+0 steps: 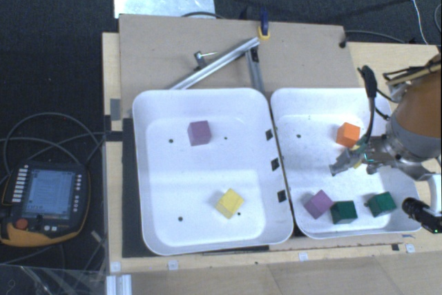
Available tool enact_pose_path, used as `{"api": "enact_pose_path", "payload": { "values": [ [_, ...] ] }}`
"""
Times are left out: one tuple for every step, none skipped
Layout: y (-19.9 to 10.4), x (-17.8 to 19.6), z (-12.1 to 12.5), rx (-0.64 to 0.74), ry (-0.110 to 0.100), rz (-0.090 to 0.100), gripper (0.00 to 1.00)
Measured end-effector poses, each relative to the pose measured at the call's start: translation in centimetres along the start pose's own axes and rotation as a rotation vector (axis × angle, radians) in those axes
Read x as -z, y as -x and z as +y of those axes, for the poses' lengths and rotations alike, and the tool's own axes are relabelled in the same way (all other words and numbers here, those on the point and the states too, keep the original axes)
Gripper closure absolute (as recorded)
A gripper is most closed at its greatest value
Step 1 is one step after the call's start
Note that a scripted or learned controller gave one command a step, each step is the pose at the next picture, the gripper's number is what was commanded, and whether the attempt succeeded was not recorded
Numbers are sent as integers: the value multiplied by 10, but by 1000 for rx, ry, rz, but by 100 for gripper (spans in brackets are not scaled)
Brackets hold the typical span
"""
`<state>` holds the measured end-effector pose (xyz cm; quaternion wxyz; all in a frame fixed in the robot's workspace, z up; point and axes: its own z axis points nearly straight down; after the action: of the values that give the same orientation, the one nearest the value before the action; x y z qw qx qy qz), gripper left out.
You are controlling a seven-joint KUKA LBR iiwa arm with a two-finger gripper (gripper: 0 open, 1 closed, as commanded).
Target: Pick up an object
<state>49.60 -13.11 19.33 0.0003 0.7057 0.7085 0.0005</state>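
Going left to right, we first meet a pendant lying off the bench, then the left bin, which holds two cubes: a purple cube toward the back and a yellow cube toward the front, well apart from each other.

The right bin holds four: a second purple block near the front, a dark green cube just beside it, an orange cube farther back, and a second green cube to the right of the first. So we count six blocks in all: two purple, two green, one yellow, one orange.

The gripper hangs over the right bin, between the orange cube and the front row, its tips close to the bin floor. We see nothing between its fingers; whether they are spread or pressed together we cannot tell at this angle.

We judge the pick as not yet done: every block rests on a bin floor. The nearest candidates are the orange cube, just behind the tips, and the purple block in front. Closing on one and lifting is all still ahead.
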Motion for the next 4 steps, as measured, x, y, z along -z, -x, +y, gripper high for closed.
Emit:
{"api": "enact_pose_path", "payload": {
  "values": [
    [0, 0, 0, -1, 1, 0, 0],
    [8, -47, 4, -2, -4, 0, 0],
    [8, -100, 3, -2, -5, 1, 0],
    [9, -86, 5, 1, 2, -1, 100]
  ]
}}
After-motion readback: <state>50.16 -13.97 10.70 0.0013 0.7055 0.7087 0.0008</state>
